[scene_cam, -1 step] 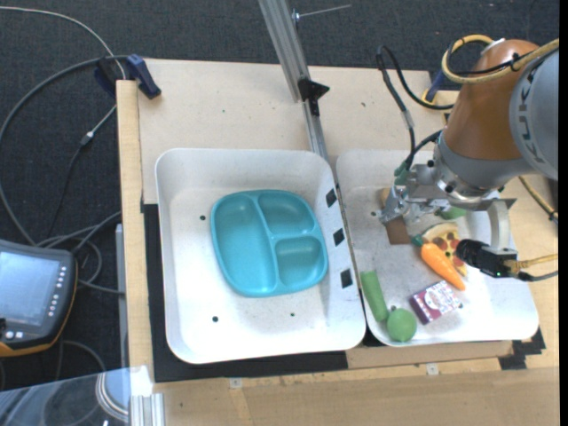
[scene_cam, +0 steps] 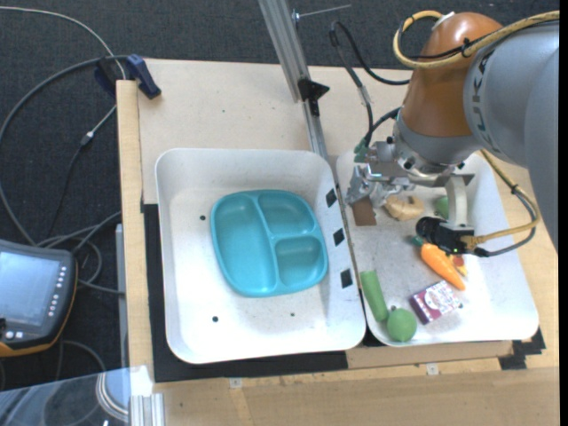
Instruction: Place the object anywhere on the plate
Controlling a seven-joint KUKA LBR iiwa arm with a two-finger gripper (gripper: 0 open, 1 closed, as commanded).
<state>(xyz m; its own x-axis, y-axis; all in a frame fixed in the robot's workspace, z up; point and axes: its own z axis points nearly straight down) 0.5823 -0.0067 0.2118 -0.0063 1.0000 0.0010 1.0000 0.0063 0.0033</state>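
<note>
Far left, off the bench, a screen pendant (scene_cam: pixel 27 295) sits on dark floor among cables; a blue clamp (scene_cam: pixel 142 74) grips the bench's back-left corner. Left bin (scene_cam: pixel 186 313) holds the teal plate (scene_cam: pixel 266 242), 3 compartments, lying flat near the bin's middle with nothing on it. A slanted metal post (scene_cam: pixel 282 34) runs down to the seam between the 2 bins, and 3 small black tabs sit on the wall there. In the right bin (scene_cam: pixel 497 300), the gripper (scene_cam: pixel 366 189) hangs at the near-left corner, close to the dividing wall. A brown block (scene_cam: pixel 364 212) sits right under its tip, touching or nearly so; cannot tell whether the claw is wide, narrow or clamped on it. The bin wall stands between block and plate. Further right are a green cucumber (scene_cam: pixel 374 293), a green ball (scene_cam: pixel 401 324) just beside it, a pale lump (scene_cam: pixel 404 208) near the block, a maroon packet (scene_cam: pixel 437 302) with print too small to read, and a carrot (scene_cam: pixel 441 264). The grey arm (scene_cam: pixel 506 78) carries lettering, cut off and unreadable.
</note>
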